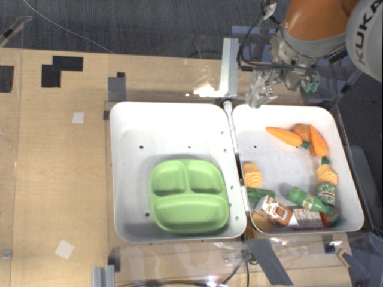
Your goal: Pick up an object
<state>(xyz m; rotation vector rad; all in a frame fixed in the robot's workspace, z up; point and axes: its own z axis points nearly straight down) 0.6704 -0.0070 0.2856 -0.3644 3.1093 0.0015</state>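
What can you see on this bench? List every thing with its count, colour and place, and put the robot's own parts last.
Bins: two, white, side by side on the bench.
Divided plate: one, green, left bin, near front.
Carrots: two, orange, right bin, back.
Corn pieces: two, yellow, right bin, one by the left wall, one by the right.
Bottle: one, green, right bin, front.
Carton: one, brown and white, right bin, front.
Arm: one, grey and orange, upper right.
Gripper: one, metal, over the right bin's back edge.
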